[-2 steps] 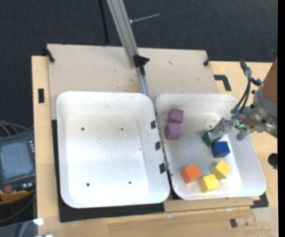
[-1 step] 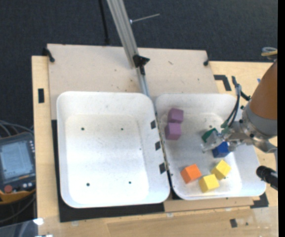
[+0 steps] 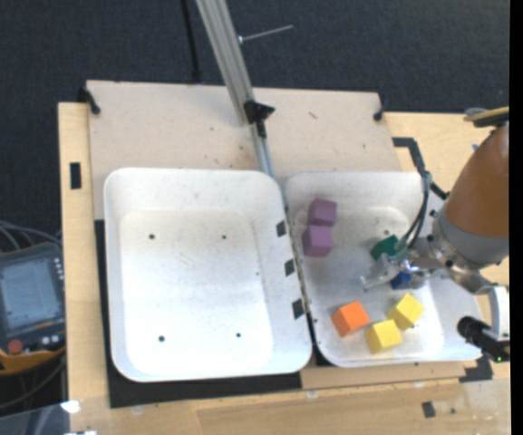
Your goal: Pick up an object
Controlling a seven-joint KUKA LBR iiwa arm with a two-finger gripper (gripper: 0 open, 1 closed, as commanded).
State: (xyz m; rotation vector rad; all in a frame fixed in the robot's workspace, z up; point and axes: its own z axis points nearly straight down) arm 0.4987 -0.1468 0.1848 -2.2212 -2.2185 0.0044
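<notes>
The right bin (image 3: pixel 352 188) holds two purple cubes (image 3: pixel 320 226) near its left wall. An orange cube (image 3: pixel 351 317) and two yellow cubes (image 3: pixel 395 324) lie toward its front. A small green object (image 3: pixel 385 246) sits mid-bin, right beside the gripper. My gripper (image 3: pixel 390 270) reaches in from the right, low over the bin's middle, just above the yellow cubes and right of the orange cube. Its fingers are too small and cluttered to read.
The left bin (image 3: pixel 198 270) lies beside the right one, its shared wall running down the middle. A slanted aluminium pole (image 3: pixel 229 53) rises behind the bins. A teach pendant (image 3: pixel 21 297) sits off the bench at left.
</notes>
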